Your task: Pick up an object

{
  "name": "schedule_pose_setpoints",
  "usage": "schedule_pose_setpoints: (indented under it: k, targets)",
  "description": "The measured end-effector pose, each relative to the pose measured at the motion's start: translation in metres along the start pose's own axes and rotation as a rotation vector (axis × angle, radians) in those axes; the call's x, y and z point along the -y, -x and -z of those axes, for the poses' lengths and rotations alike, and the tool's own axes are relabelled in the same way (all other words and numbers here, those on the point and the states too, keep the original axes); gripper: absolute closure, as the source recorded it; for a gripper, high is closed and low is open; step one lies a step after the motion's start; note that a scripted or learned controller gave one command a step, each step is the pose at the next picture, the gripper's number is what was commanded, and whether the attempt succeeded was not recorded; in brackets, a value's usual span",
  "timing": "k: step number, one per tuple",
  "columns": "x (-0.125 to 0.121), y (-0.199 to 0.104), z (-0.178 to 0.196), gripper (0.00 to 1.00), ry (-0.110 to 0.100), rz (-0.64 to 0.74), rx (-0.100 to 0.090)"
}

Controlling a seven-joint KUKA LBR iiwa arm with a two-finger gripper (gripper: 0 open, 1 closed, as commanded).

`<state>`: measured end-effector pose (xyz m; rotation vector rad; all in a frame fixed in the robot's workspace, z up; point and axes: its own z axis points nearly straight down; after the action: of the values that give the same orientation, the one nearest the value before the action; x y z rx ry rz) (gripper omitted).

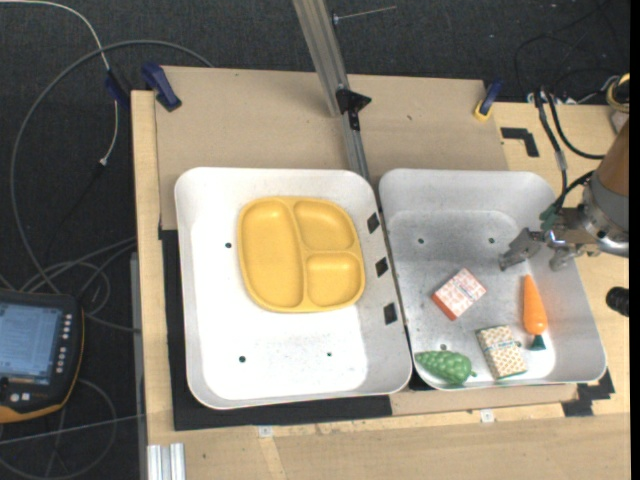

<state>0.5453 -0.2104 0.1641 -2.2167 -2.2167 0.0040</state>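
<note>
Yellow tray (300, 253): three compartments, well left of the fingers (515, 253), inside the left bin (205, 298).
Metal post (320, 38): slanted, above-left of the fingers.
Blue clamp (160, 86): bench corner, far up-left of the fingers.
Pendant (35, 353): screen lit, off the bench, farthest left of the fingers.

Both bins (200, 268) are white, the left one holding a yellow divided tray (300, 253). In the right bin lie an orange carrot (534, 306) with a green tip, a green leafy toy (444, 366), and two pink-and-white patterned boxes (459, 293).
</note>
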Motion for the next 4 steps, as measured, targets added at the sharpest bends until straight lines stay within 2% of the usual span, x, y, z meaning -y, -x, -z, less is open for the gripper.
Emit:
schedule_pose_setpoints:
  k: [1,2,4]
  targets:
    - [0.005,-0.005,-0.045,0.00,0.000,0.000,-0.001]
    - [0.003,-0.005,-0.030,1.00,0.008,0.001,0.002]
    - [-0.004,-0.001,0.088,1.00,0.015,0.002,0.006]
